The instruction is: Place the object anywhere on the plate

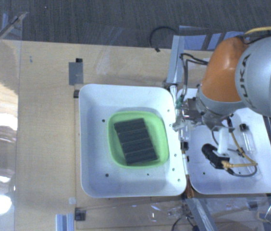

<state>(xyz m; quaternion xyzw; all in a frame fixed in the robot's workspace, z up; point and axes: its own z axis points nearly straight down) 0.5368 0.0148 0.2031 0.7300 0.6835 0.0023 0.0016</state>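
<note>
The dark block (135, 141) lies flat on the green plate (163, 139), near the plate's middle, with its long side turned a little off the plate's edges. Its top has several ridges that run across it. The plate is squarish with rounded corners and sits in the left white bin (92, 129), somewhat toward that bin's right half, and no side of it touches the bin's wall. The right white bin (263, 174) stands just beside the left one, and both rest on the pale wooden surface (44, 153). The grey arm (267, 66) with its orange band (224, 71) comes in from the right and hangs above the right bin. The hand (182, 129) is low over the seam where the two bins meet, apart from the block and from the plate. Nothing can be seen held in it, and I cannot tell whether it is wide or narrow, because the wrist covers it from above.
</note>
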